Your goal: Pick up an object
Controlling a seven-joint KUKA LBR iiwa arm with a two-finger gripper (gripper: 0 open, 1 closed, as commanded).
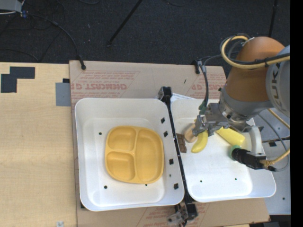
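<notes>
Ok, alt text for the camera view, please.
The two-finger gripper hangs over the right shallow white bin, close above a small yellow banana-shaped object, with a tan lump and a yellow oblong piece on either side. The left white bin holds a yellow divided plastic plate.

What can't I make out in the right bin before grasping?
- Yellow banana: top end hidden by the end effector, camera view.
- Second yellow object: partly under the arm, shape unclear.
- Tan object beside the banana: too small to identify.
- Right bin: far corner covered by the arm.
</notes>
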